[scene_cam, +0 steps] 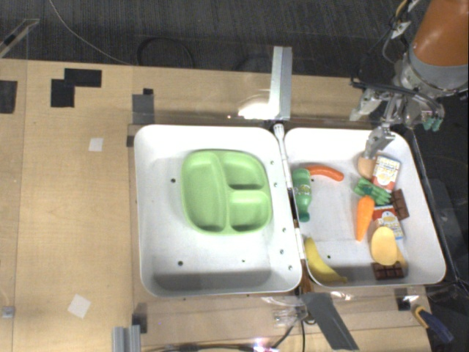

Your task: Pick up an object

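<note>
My gripper hangs over the far right part of the right bin, just above a beige round item and a small white-and-orange carton. I see nothing held in it. Below them in the bin lie a green leafy piece, a carrot, a yellow lemon-like fruit and two brown chocolate bars. A green bottle, a red-orange chili and a banana lie along the bin's left side.
The left bin holds a green divided plate. A metal post stands behind the ridge between the bins. The arm's orange band is at the top right.
</note>
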`<state>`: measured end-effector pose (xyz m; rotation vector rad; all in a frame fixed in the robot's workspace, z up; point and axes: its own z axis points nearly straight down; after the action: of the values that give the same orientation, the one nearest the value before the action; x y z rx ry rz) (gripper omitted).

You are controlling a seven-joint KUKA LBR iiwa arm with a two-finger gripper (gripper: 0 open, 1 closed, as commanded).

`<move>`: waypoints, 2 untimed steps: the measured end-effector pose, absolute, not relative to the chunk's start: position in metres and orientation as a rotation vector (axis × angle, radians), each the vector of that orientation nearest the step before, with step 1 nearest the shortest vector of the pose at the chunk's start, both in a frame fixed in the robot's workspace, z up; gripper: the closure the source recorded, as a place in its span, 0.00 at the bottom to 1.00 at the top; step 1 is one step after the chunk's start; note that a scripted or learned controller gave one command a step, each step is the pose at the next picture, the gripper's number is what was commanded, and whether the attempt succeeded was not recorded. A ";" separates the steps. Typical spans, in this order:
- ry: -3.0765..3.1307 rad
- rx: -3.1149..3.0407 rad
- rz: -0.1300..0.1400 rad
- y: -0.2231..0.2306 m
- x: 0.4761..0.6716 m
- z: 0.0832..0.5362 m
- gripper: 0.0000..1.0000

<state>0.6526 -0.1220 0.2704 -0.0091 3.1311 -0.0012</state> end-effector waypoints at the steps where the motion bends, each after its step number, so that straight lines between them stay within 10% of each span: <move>1: 3.128 0.007 -0.003 -0.126 0.610 0.093 0.00; 2: 3.116 0.261 -0.002 -0.163 0.550 0.090 0.00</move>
<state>0.5504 -0.1629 0.0900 0.2612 3.1159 -0.0021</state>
